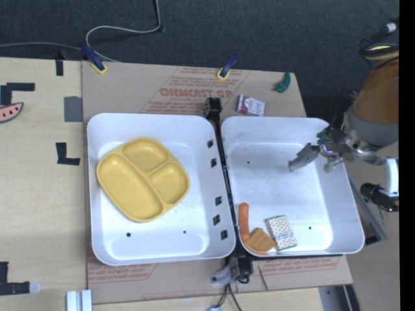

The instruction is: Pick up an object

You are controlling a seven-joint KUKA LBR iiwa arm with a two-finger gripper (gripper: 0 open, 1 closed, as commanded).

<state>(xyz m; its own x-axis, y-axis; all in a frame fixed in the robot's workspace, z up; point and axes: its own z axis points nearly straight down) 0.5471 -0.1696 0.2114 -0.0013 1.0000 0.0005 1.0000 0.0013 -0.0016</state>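
The arm (pixel 379 109) is cut off by the right edge, leaving little beyond its wrist. The end effector (pixel 316 158) is blurred, its far finger perhaps overlapping the near one. A small carton (pixel 250 105) behind the bins bears print too small to read.

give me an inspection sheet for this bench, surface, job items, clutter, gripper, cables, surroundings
Surface: cardboard sheet under two white bins, left bin and right bin, side by side.
Job's things: yellow divided plate in left bin; orange carrot, tan waffle and patterned packet grouped at right bin's near edge.
Clutter: small red packet and green item on cardboard behind the bins.
Gripper: gripper above right bin, jaws apart, holding nothing.
Cables: white cable across dark floor.
Surroundings: yellow clamps on cardboard edge.
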